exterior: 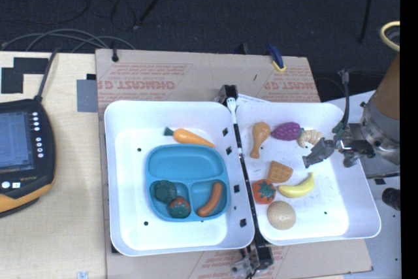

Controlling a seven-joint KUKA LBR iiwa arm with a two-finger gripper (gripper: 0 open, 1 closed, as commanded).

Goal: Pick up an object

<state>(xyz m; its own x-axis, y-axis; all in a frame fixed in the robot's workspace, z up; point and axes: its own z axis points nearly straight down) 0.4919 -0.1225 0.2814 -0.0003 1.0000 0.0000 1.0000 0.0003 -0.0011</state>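
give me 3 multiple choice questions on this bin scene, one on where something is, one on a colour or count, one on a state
1. Where does the carrot lie?
A. in the left bin, just behind the blue tray
B. in the right bin beside the banana
C. on the cardboard outside the bins

2. How many food items sit in the blue tray?
A. one
B. three
C. five

3. What is the gripper doing?
A. gripping the banana
B. poised over the right bin with nothing seen between its fingers
C. resting in the blue tray

Answers:
1 A: the carrot lies on the left bin floor against the tray's far edge.
2 B: broccoli, strawberry and sausage.
3 B: it is above the right bin, apart from the banana.
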